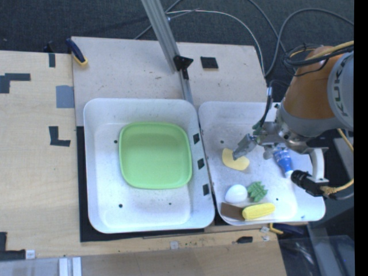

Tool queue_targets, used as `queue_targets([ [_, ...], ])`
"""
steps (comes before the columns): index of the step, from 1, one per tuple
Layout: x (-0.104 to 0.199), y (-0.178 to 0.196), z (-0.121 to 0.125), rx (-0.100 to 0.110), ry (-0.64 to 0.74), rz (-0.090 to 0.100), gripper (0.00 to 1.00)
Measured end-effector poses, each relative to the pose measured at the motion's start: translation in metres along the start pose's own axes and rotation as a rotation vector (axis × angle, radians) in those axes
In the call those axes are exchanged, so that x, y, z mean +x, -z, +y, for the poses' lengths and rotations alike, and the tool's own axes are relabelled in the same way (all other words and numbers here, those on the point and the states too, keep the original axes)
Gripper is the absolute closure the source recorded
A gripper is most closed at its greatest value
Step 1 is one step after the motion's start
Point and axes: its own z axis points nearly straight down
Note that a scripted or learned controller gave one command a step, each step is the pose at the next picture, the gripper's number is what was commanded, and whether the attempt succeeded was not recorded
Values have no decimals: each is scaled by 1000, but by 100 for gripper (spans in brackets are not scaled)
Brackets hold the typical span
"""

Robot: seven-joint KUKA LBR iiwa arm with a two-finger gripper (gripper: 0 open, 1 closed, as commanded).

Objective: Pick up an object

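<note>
Looking down on the bench, I go by size. At nine o'clock sits the left-hand shallow white plastic bin (98,171), carrying a square pale-green plastic plate (155,155). At three o'clock is the right-hand shallow white bin (215,119), where the pickable things lie. Over it, from three o'clock, reaches the grey arm with its orange band (313,94), and its two-finger gripper (246,147) hangs near the bin's middle.

Just below the fingertips, towards six o'clock, lies a flat yellow wedge-like piece (237,161), the likeliest target. Further towards six o'clock sit a white egg-shaped object (236,194), a small green leafy toy (257,190) and a yellow corn cob (258,211) resting on something brown.

I judge this the approach step: nothing sits between the fingers. Next I would want a straight descent onto the wedge, then a close.

How far the fingers are spread I cannot tell; they read as one dark shape. Whether they touch the wedge is unclear. A small blue object (283,160) beside the wrist is unidentifiable.
</note>
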Motion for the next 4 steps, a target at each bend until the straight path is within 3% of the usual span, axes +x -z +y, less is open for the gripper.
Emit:
queue_targets([
  [2, 7, -115, -4, -8, -2, -2, 0],
  [3, 9, -106, -3, -8, 3, -2, 100],
  [4, 8, -48, -2, -10, 0, -1, 100],
])
